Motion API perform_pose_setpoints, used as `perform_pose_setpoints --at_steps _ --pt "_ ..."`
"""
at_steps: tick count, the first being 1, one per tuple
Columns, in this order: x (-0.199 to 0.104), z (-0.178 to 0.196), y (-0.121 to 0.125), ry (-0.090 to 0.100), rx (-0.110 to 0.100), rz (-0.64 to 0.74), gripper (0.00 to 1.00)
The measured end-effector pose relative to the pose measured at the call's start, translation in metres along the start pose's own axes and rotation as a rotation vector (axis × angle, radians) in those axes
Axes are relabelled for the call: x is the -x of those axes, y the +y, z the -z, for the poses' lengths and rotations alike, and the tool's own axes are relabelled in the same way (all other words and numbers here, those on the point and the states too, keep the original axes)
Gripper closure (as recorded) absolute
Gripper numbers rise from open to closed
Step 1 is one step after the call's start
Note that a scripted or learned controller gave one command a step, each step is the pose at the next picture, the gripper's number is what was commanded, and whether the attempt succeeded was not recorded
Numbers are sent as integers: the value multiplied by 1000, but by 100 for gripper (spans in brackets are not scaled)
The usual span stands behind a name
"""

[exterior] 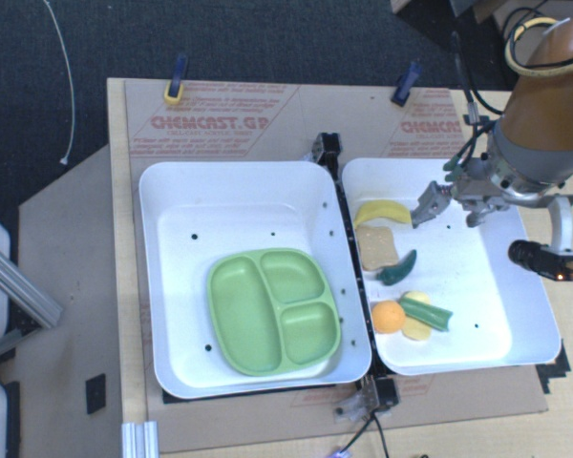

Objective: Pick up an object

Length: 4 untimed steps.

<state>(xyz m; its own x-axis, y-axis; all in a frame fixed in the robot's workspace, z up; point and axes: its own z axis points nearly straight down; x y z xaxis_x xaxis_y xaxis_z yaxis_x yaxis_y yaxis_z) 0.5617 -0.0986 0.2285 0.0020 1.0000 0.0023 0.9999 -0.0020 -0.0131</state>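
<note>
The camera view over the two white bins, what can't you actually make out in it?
- Grey two-finger gripper, camera view: blurred and small; contact with anything is unclear.
- Orange-banded grey arm: cut off by the right and top edges.
- Pale yellow piece in the right white bin: partly hidden by the green vegetable-shaped toy and round orange fruit.

The arm [544,93] runs off the right edge – its upper links unseen (frame cuts them)
</note>
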Motion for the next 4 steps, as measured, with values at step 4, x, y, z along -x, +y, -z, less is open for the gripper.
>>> perform_pose_setpoints --at_steps 4 --pt "11 -143 14 0 13 1 0"
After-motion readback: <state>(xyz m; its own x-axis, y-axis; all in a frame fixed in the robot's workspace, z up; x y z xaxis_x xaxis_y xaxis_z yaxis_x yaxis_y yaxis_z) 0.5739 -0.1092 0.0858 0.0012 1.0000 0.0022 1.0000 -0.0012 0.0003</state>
